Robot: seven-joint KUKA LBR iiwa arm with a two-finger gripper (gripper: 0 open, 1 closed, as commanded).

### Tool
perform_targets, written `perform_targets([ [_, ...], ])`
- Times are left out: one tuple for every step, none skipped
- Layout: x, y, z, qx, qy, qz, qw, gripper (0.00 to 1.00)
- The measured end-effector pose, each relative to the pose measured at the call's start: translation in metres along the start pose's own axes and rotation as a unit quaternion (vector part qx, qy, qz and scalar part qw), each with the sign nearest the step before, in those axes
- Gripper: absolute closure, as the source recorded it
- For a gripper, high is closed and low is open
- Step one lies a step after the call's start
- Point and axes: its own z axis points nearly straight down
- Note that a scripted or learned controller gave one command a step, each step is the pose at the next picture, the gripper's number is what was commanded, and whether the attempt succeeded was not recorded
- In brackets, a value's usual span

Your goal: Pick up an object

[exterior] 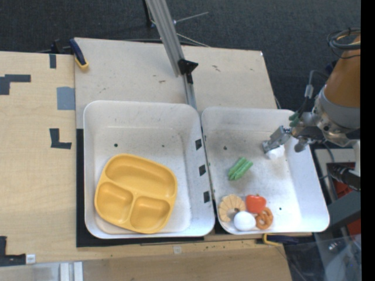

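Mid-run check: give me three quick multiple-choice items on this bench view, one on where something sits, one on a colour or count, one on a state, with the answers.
1. Where does the yellow divided tray lie?
A. In the left bin
B. In the right bin
C. On the bare bench

2. What colour is the small item nearest the middle of the right bin?
A. Blue
B. Green
C. Black

3. How does the gripper stand toward the green item?
A. Clamped on it
B. Apart from it, toward the bin's right
C. Pressing it into the tray

Answers: 1 A, the tray rests in the left bin, at its front. 2 B, it is plainly green. 3 B, a bare patch of bin floor lies between them.
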Motion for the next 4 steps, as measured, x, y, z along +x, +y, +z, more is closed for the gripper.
perform_targets([
  [0.0, 0.0, 0.0, 0.0, 0.0, 0.0, 1.0, 0.0],
  [0.001, -0.007, 0.063, 0.003, 0.0, 0.001, 1.0, 0.0],
  [0.005, -0.002, 0.108, 0.002, 0.0, 0.001, 1.0, 0.0],
  [0.006, 0.006, 0.164, 0.002, 0.001, 0.001, 1.0, 0.0],
])
